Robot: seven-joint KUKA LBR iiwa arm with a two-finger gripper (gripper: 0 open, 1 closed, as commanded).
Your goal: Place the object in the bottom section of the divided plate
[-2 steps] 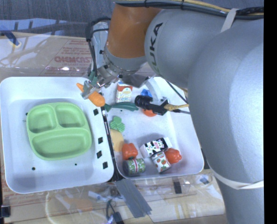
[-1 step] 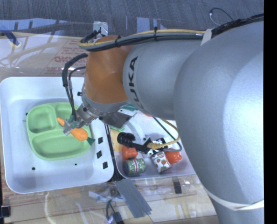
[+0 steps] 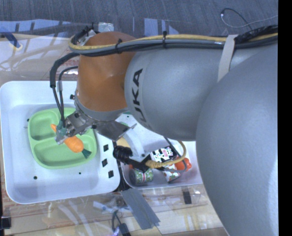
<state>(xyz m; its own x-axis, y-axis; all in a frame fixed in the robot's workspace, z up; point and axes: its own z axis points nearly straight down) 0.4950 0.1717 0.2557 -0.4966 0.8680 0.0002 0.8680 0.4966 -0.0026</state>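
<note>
From the camera view we see the end effector (image 3: 63, 133) low over the green divided plate (image 3: 42, 156) in the left white bin (image 3: 13, 181). An orange carrot-like object (image 3: 75, 144) lies beside it at the plate's divider; we cannot tell its grip state.

A robotics lab: a grey industrial arm (image 3: 185, 82) with bundled cables (image 3: 185, 42) strapped along it reaches over a taped wooden bench (image 3: 33, 48). Beside the arm, a white bin (image 3: 13, 132) sits on that bench; grey carpet (image 3: 136, 4) lies beyond it.
</note>
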